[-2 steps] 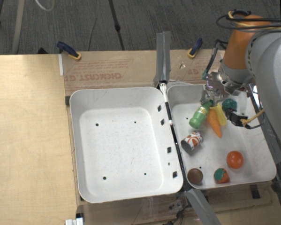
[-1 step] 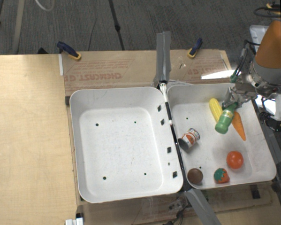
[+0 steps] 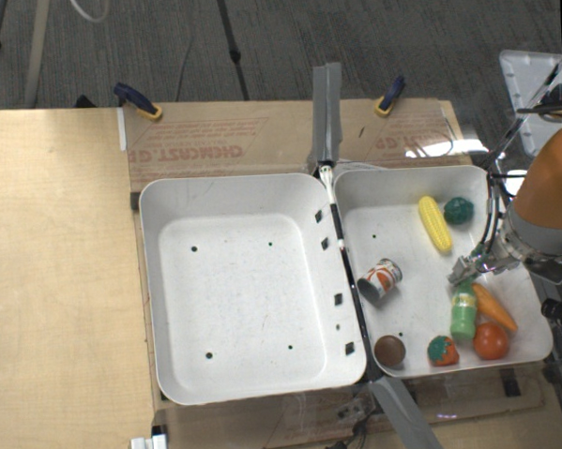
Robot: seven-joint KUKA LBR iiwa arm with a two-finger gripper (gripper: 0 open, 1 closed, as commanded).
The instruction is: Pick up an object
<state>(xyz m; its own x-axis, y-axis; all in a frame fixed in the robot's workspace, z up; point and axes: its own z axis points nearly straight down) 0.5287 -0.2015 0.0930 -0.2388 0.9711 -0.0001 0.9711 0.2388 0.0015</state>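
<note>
Overhead, the tool (image 3: pixel 468 273) is hovering just above a green bottle (image 3: pixel 463 315); its opening is impossible to tell. Carrot (image 3: pixel 495 308) and tomato (image 3: pixel 491 341) are crowding beside it.

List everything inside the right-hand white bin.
The right bin holds a yellow corn cob, teal ball, small can, brown ball, green bottle, carrot, tomato and a red-green fruit. The gripper covers the spot beneath it.

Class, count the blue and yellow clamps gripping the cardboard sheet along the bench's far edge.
2. One clamp sits at the cardboard's far left corner; the other clamp sits toward its far right. More could be hidden beyond the picture.
</note>
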